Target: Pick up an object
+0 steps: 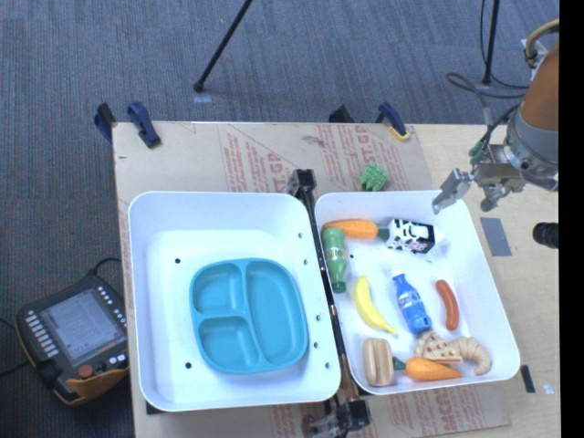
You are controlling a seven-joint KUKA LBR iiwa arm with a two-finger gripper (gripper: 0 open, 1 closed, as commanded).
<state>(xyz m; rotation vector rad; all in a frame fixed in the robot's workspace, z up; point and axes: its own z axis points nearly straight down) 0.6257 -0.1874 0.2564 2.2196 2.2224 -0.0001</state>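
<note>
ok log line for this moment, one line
gripper: above right bin's far right corner, nothing held | right bin: toy foods incl. banana, blue bottle | left bin: blue divided plate

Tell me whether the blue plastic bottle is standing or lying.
Lying: the blue plastic bottle rests flat on the right white bin's floor.

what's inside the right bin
The right bin holds toy food: a carrot, green bottle, cow-patterned carton, banana, blue bottle, sausage, bread slice, croissant, waffle and second carrot, which partly overlap near the front.
</note>
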